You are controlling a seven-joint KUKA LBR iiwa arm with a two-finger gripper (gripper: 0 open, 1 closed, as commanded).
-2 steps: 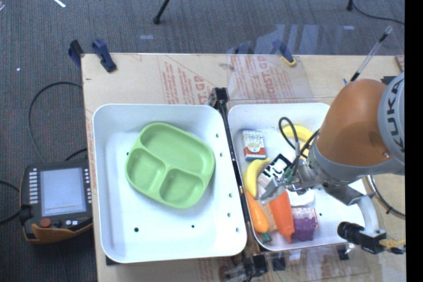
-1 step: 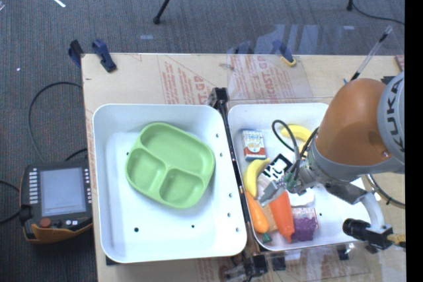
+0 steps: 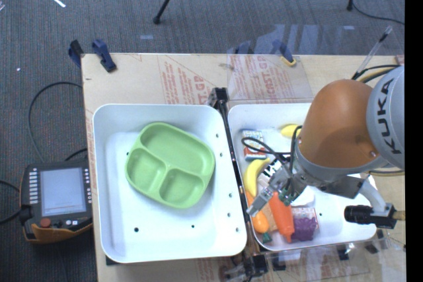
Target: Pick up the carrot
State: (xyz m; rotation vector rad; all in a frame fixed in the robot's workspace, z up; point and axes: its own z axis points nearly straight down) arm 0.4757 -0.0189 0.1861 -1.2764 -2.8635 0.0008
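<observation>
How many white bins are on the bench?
2: the left shallow white plastic bin holds a green divided plate; the right white bin holds the orange carrot and other items.

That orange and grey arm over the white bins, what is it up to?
It is a robot arm reaching into the right bin, where toy food lies in a heap. Its claw is down right above a carrot, which lies beside a banana and a purple item. The carrot looks to be resting in the bin, not lifted. The left bin holds a green divided plate.
</observation>
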